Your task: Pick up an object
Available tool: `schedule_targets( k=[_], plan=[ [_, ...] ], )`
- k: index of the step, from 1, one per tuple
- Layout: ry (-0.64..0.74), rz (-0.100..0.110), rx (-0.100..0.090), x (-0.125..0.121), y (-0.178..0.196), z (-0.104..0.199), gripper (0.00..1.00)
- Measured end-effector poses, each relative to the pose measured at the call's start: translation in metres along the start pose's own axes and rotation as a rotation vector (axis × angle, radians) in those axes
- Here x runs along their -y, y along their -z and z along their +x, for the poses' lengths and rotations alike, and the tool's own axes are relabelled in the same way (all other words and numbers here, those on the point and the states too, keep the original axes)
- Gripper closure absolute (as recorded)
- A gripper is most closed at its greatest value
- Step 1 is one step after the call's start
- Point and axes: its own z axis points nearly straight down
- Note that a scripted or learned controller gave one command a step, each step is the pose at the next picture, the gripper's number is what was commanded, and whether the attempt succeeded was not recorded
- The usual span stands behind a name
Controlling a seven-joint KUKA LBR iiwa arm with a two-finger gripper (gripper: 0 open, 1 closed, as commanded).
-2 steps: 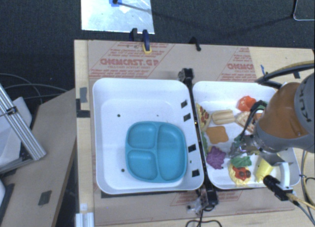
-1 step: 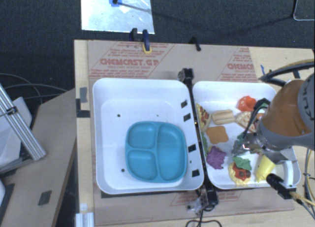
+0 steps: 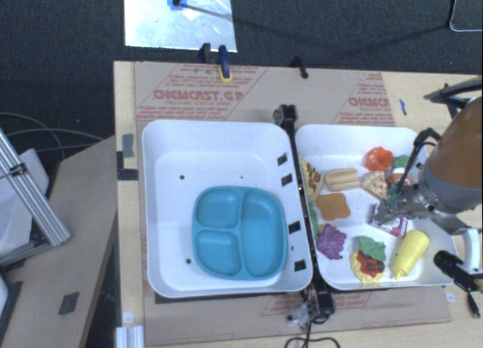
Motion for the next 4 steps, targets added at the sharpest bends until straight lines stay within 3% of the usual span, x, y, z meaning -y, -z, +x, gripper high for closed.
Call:
schedule_targets(
  k=[1, 2, 3, 4],
  plan=[
    [0.003, 0.005, -0.001, -0.068, -0.081, 0.029, 1.00],
    [0.003, 0.002, -0.001, -0.068, -0.067, 0.027, 1.00],
    [0.003, 0.003, -0.002, -0.067, -0.068, 0.027, 0.00],
    [-0.005, 0.004, -0.002, -0.029, -0.084, 0.033, 0.00]
  ],
)
